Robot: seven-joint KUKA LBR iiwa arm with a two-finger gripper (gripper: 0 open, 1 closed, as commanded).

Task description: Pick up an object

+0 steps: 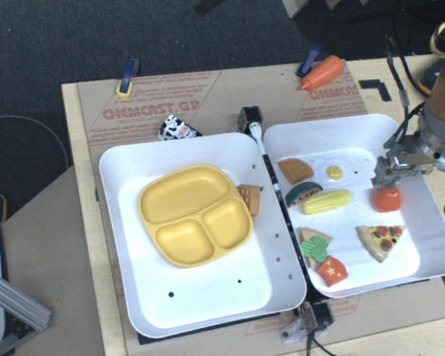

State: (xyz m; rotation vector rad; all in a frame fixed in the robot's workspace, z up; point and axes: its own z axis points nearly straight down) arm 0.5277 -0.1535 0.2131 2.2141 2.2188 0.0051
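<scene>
The tool (389, 172) hung just above the red tomato (386, 198) in the right bin (435, 257); I could not tell its opening. The round tomato could roll aside if the closing came off-centre.

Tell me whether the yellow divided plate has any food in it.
Empty. All three compartments of the yellow plate show bare yellow plastic. A brown toy piece lies beside its right rim, in the left bin, not in the plate.

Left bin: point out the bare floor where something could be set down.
In the left bin, bare floor lies along the near edge below the yellow divided plate, and at its near right corner. The right bin is crowded with toy food and the gripper.
</scene>
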